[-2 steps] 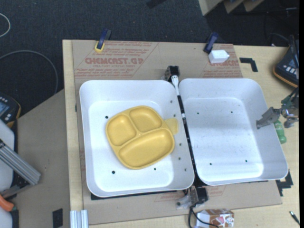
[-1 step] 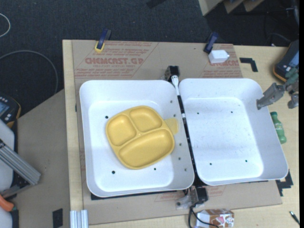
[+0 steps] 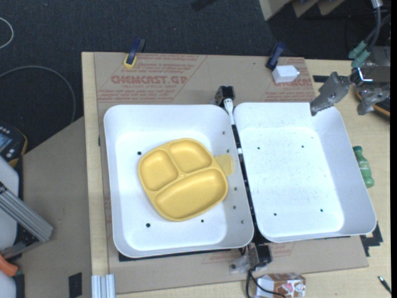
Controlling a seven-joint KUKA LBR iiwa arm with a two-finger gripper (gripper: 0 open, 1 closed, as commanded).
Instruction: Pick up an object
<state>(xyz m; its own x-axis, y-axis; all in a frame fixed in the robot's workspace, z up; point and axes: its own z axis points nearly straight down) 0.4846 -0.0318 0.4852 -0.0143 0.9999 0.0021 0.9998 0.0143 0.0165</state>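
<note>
Dark carpet surrounded your worktop (image 3: 186,73), where two white bins sat side by side. A yellow tray (image 3: 183,179) lay flat in the left bin (image 3: 118,129). It looked light, stiff and slick; its raised rim seemed the best hold. Your claw (image 3: 325,97) hovered at the right bin's (image 3: 298,185) far edge, and I could not tell how wide it stood.

Open room on the right, one big obstacle on the left.

I see the right bin (image 3: 291,185) with its whole floor bare, so I could come straight down anywhere inside its walls. In the left bin (image 3: 124,166) a yellow divided plate (image 3: 182,179) fills the middle – free floor is only a strip along the far wall and the near corners. The gripper (image 3: 325,95) hangs over the right bin's far right corner, and black clamps (image 3: 224,95) sit at the seam between the bins.
</note>
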